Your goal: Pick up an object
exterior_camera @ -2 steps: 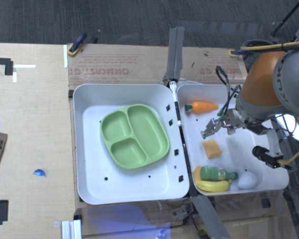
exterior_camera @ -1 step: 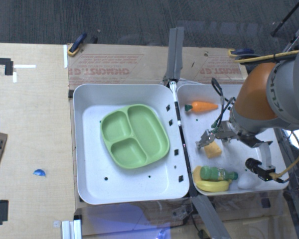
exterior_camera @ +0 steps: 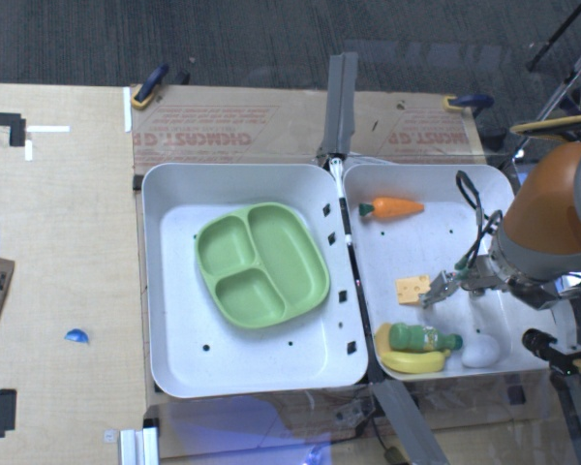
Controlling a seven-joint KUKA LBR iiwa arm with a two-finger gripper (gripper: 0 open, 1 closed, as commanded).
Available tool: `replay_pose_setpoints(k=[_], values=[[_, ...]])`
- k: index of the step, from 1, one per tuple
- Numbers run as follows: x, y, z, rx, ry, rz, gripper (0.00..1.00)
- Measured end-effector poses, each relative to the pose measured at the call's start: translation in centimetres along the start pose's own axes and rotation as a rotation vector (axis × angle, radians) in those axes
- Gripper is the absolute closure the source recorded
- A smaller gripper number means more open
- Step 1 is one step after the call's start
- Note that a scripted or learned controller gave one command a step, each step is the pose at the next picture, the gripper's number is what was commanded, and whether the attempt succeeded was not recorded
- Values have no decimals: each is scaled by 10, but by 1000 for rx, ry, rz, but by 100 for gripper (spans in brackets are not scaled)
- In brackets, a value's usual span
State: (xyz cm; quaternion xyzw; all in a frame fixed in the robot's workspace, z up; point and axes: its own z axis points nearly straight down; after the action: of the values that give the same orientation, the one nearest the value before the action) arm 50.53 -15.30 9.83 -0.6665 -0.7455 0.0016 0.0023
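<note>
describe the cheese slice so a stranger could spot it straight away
Look in the right white bin, near its middle, just left of the claw. The cheese slice is the small flat yellow square lying alone, unlike the curved banana at the near wall.

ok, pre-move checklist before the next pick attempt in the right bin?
1. End effector over the right bin: ok, beside the cheese slice.
2. Holding anything: cannot tell; nothing is seen between the tips.
3. Cheese slice free of neighbours: ok, lies flat and apart.
4. Green bottle and banana separable: not ok, they touch in the near corner.
5. Carrot reachable: ok, lying alone near the far wall.
6. Green plate out of the way: ok, in the left bin.
</note>
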Motion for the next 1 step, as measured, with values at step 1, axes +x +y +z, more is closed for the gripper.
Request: replay_pose_setpoints(k=[1], values=[[0,98,9,-1,-2,156,0]])
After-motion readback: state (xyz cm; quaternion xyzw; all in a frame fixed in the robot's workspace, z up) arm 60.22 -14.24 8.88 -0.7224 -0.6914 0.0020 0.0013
